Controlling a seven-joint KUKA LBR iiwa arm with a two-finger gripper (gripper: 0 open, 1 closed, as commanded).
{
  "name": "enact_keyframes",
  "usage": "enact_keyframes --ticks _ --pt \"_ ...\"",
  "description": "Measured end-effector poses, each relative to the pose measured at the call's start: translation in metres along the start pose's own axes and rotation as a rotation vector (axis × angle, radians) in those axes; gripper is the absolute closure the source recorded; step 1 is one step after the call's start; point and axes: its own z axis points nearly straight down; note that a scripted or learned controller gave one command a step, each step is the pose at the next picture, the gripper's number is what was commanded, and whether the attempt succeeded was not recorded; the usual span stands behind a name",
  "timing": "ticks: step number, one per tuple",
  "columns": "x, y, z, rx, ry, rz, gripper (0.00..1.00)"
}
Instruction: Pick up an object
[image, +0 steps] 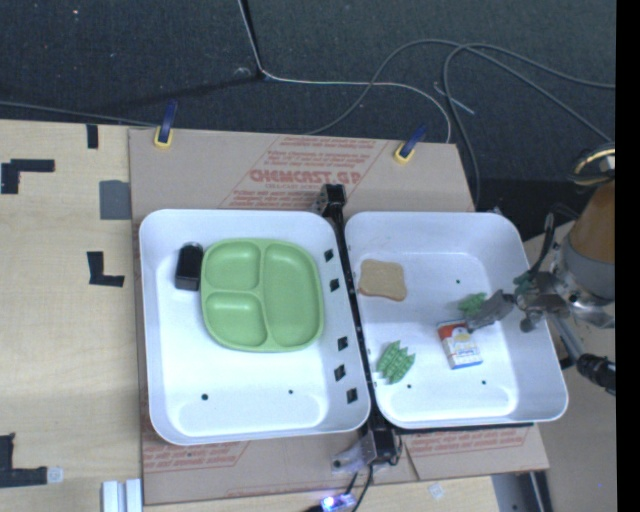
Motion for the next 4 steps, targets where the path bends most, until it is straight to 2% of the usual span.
enact_keyframes --ticks 1,3,4 --pt "0.0 0.003 -0.007 -0.013 -0.003 -0.004 0.0" --pt "-0.007 0.004 0.093 -0.013 -0.001 -0.005 0.0" --pt "-0.008 0.004 0.08 -0.017 -0.006 -0.005 1.0"
